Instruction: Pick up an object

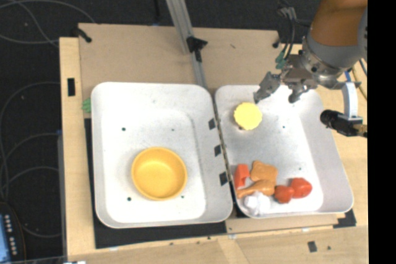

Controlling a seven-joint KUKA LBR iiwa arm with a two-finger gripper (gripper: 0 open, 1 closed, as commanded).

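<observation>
Camera view, looking down at a slant: my arm (337,15) enters from the right, grey with an orange band, and my claw (281,91) hangs over the far edge of the right bin (322,151). Its two fingers (266,86) stand apart, with nothing between them.

Right bin, far left part: a round yellow disc (247,115) lies flat, just near and left of my claw and apart from it. Right bin, near edge: a cluster of small items lies close together. From left to right I note an orange carrot-like piece (241,175), a tan biscuit-shaped piece (264,175), and two red pieces (293,190) side by side. A white crumpled item (257,204) sits at the near side of the tan piece, touching it. I cannot tell whether the two red pieces are joined.

Left bin (117,127): a yellow bowl (159,172) stands upright in the near middle, well apart from my claw.

Both bins sit side by side, edges touching, on the brown table (136,52). A grey metal rail (176,3) runs from the far edge of the view down to the seam between the bins. Thin cables (25,15) lie on the dark floor to the left of the table.
</observation>
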